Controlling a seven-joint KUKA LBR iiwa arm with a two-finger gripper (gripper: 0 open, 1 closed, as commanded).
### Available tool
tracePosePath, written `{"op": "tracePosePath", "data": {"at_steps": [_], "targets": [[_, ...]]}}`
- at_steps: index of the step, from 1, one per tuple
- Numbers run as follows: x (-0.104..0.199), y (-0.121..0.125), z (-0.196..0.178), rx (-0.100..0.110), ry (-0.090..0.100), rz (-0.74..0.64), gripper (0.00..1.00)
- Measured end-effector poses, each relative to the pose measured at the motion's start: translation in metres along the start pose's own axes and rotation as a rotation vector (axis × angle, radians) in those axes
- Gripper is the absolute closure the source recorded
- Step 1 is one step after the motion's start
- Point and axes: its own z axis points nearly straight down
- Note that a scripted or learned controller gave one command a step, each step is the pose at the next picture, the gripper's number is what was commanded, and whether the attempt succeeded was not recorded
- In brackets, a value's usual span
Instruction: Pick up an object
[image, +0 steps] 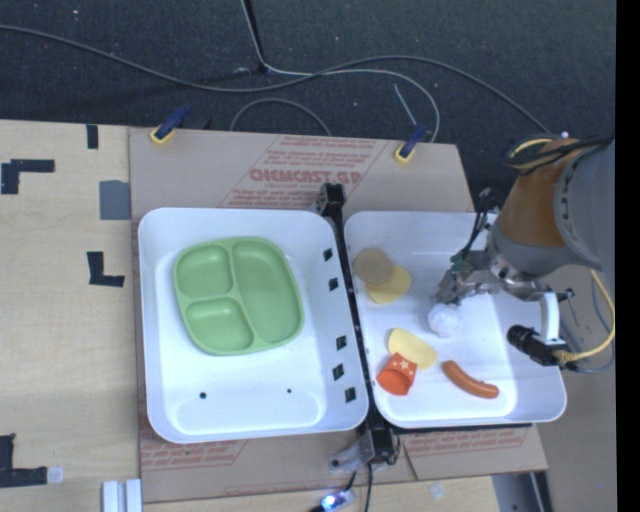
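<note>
In the right bin (520, 405) lie a tan round piece (373, 265), a yellow piece (392, 285) beside it, another yellow piece (412, 348), an orange-red piece (397, 375), a sausage (470, 380) and a small white ball-like object (444, 320). My gripper (457, 292) hangs low over the bin's middle, just above and right of the white object. The grey arm with its orange band (535, 210) comes in from the right.
The left bin (160, 380) holds a green divided plate (238, 295). Both bins rest on a cardboard sheet (300, 170) with yellow-blue clamps at its far edge. Cables run across the dark floor behind.
</note>
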Motion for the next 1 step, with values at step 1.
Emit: {"op": "tracePosePath", "data": {"at_steps": [1], "targets": [[-0.0035,0.0055,-0.0440,0.000,0.002,0.001,1.00]]}}
